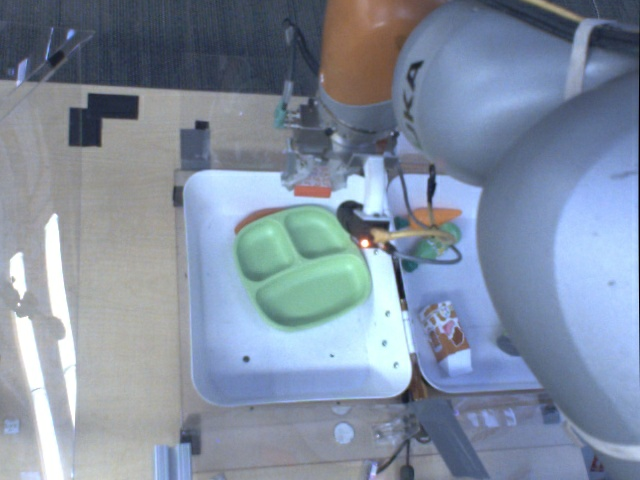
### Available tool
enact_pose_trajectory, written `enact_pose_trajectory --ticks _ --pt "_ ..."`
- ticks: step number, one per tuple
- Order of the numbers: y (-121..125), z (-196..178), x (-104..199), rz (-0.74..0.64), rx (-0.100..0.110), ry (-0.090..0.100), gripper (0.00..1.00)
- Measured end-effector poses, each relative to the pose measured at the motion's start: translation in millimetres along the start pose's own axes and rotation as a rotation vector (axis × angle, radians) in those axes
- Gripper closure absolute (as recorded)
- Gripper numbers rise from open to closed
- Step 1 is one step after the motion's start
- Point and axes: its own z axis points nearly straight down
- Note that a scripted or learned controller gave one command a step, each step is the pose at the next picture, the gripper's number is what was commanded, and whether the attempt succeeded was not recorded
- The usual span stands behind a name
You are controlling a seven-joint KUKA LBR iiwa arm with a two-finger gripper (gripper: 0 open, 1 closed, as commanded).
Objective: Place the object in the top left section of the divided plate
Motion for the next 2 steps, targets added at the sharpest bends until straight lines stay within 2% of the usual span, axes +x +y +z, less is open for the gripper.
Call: enact_pose_trajectory --ticks 1,2 --pt "-26.2 45.5 25.7 -0.031 0.006 -0.002 1.0" --pt "-26.0 45.1 25.7 -0.031 0.005 -0.001 0.0"
